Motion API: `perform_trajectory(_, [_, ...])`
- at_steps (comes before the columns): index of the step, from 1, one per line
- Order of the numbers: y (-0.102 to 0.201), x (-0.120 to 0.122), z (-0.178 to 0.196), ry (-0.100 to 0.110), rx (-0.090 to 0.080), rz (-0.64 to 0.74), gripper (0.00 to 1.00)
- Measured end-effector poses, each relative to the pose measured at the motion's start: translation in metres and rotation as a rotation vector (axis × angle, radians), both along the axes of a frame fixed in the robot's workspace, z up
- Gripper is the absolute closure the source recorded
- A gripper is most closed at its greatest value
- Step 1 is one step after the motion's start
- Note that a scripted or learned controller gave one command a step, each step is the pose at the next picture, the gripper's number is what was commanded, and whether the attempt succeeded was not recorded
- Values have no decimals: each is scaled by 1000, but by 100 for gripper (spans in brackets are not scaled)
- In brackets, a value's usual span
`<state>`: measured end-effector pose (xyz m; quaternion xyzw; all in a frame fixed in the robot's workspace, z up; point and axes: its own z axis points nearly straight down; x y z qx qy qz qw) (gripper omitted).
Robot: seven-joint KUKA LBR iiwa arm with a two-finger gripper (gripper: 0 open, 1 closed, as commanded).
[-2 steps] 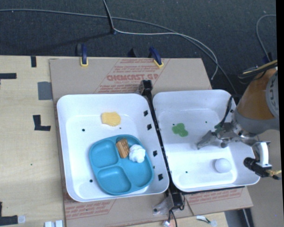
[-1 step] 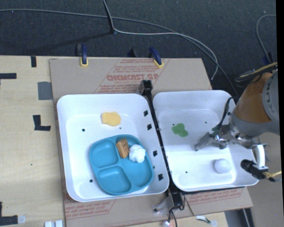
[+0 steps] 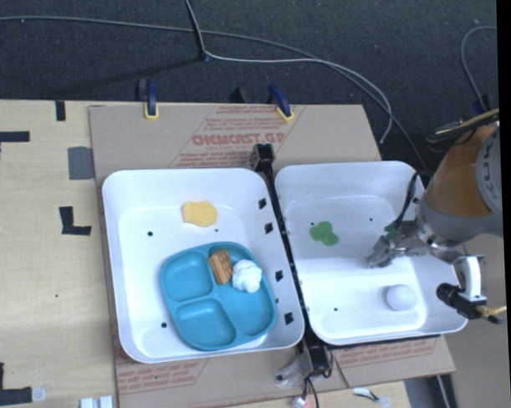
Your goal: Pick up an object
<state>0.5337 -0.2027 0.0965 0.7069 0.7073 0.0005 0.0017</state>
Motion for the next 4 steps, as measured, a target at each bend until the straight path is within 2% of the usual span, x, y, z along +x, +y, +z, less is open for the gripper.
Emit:
perform_trajectory(1, [-3,-2,61,-1,0,0,100])
perform_trajectory(2, [-1,8,117,-2,0,1,100])
perform_trajectory(3, [2,10,159,0,1,0,100])
perform_trajectory(4, [43,16,153,4,2,3,100])
